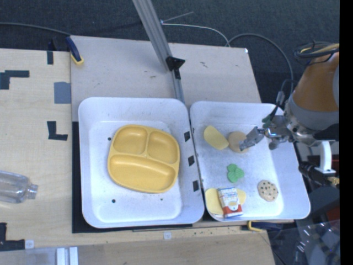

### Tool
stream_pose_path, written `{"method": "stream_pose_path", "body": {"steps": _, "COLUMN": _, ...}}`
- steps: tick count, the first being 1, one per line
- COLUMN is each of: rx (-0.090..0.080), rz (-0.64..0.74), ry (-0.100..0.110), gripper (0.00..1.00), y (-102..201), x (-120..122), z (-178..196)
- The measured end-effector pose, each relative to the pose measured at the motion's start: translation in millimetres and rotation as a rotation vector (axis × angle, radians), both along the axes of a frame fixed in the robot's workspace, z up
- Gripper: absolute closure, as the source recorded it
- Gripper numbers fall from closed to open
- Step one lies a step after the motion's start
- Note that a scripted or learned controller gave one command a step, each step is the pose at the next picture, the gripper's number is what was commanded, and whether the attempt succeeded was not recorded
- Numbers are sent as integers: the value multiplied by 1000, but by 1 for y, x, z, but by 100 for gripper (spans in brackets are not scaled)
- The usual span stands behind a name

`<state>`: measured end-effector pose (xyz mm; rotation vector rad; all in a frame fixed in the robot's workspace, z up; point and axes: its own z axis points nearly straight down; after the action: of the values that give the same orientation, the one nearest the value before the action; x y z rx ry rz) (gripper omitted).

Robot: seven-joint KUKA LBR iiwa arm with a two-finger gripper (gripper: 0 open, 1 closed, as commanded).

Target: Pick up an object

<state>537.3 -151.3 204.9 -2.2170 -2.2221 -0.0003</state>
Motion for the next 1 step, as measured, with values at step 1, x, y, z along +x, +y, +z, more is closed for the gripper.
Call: {"method": "stream_pose_path", "body": {"steps": 1, "rx": 2, "rz": 2, "ry": 0, "gripper": 100, "y": 1, "x": 0, "z": 10}}
